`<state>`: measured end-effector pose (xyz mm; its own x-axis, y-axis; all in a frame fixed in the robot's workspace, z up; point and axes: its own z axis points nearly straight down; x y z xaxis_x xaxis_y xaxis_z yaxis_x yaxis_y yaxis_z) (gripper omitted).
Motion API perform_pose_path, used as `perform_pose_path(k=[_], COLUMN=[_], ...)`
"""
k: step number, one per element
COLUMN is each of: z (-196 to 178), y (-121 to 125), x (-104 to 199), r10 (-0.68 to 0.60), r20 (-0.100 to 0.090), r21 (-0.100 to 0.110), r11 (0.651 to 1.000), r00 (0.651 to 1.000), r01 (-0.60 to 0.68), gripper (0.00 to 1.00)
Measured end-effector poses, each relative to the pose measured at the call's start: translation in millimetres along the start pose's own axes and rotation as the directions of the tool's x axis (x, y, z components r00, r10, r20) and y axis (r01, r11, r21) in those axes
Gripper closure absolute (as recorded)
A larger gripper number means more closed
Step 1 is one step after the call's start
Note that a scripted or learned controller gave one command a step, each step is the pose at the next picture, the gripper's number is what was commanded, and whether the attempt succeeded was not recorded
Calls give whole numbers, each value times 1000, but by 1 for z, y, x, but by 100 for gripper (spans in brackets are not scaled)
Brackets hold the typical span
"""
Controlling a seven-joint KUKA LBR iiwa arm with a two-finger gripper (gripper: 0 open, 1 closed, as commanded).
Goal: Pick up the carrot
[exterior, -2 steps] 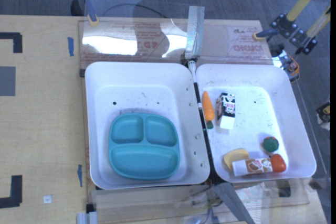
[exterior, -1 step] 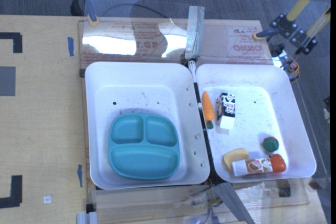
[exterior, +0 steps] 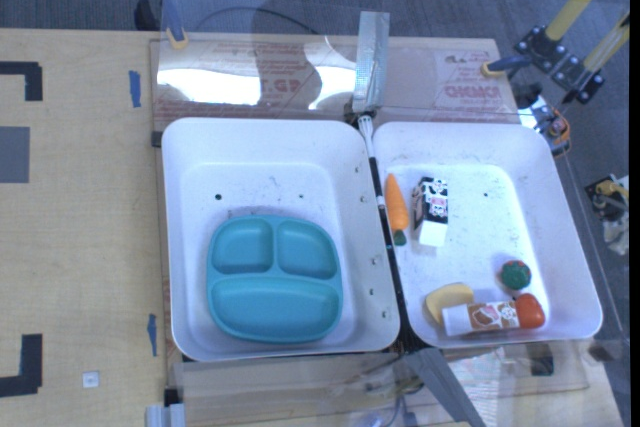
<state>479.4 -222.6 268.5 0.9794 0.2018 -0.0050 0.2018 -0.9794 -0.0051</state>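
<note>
Hand: can't tell whether it's released or clenched, nothing here settles it, so I judge the pick hasn't started. Step in hand = approach, pre-grasp.

Carrot (exterior: pixel 397 205) lies flat in the right bin (exterior: pixel 572 215), at the bin's left side, close along the wall next to the left bin (exterior: pixel 180 215). Long axis runs roughly top to bottom of the view, orange body up, green stub at the lower end. Nothing sits on it.

Just beside it on the right: a small black-and-white carton (exterior: pixel 432 210), lying flat. A gap between the two seems to be there, but it's thin and the view is soft, so they may be touching.

Further out, lower right corner of the same bin: a yellow piece (exterior: pixel 448 298), a red-capped bottle (exterior: pixel 495 315) lying on its side, a green round item (exterior: pixel 515 275). All well apart from the carrot, no obstacle.

Left bin carries a teal divided plate (exterior: pixel 273 277), not part of this job.

Next move, as I read it: bring the hand over the carrot's mid-body, fingers spread across the short axis, i.e. closing left-right in the view. Tight fit: wall on one side, carton on the other. Descend straight, w/ one finger between carrot and wall, the other between carrot and carton, then close and lift. Risk: a finger lands on the carton or the rim and the carrot rolls away.
</note>
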Motion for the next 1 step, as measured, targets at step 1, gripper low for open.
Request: perform_pose_path(k=[1], z=[-39], y=[-13], x=[44], r10=[-2], r20=[-8], r21=[-5], r11=[1000], r00=[1000], r01=[2], gripper=[100])
